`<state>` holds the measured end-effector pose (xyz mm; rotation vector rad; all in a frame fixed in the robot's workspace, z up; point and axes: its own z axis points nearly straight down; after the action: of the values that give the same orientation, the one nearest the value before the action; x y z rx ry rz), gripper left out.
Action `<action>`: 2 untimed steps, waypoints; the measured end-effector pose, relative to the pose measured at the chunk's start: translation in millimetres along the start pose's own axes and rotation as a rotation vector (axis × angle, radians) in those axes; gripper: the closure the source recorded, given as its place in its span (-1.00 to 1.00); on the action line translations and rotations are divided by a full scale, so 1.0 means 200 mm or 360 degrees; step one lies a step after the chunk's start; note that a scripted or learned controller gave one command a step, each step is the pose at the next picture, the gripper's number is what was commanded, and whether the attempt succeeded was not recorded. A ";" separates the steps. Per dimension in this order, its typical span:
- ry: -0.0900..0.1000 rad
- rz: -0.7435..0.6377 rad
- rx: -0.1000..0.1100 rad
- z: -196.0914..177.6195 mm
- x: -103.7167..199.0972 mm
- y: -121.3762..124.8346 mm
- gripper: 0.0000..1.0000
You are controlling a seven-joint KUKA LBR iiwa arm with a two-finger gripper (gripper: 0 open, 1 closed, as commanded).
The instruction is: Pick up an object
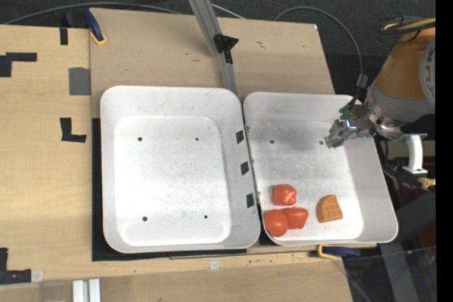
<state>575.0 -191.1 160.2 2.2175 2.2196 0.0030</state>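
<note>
**Gripper over the right bin's far corner, food pieces at the near edge**

Your gripper (pixel 338 135) sits above the right bin (pixel 297 117), toward its far right part, close to the right wall. It is small and partly blurred here, so you cannot tell whether it is released or clenched, and nothing can be made out in its grasp. Behind it, the grey wrist runs back to the orange band (pixel 403 74) at the right side of the view.

Below the gripper the bin floor is bare white with fine dark speckling, and a faint grey shadow lies to the gripper's left.

The things you could pick all lie in the same bin, well apart from the gripper, along its near edge. A tan waffle-like piece (pixel 329 208) sits toward the near right. To its left are three red pieces bunched together: one red piece (pixel 284 195) a little farther in, a rounder red piece (pixel 276 223) at the near left corner, and a third red piece (pixel 296 218) just beside it, touching or almost touching. The waffle piece lies apart from the red cluster.

The left bin (pixel 170 99) adjoins the right one, with small dark clips along the seam between them. Both rest on a light wooden bench (pixel 141 46). A grey metal rail (pixel 202 3) slants down from the top of the view toward the seam between the bins.
</note>
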 end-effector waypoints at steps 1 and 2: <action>0.0000 -0.0001 0.0000 -0.27 0.00 0.01 1.00; 0.0005 -0.0008 0.0009 -0.24 0.29 0.01 1.00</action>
<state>576.4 -132.9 207.7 2.2160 2.2299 0.0003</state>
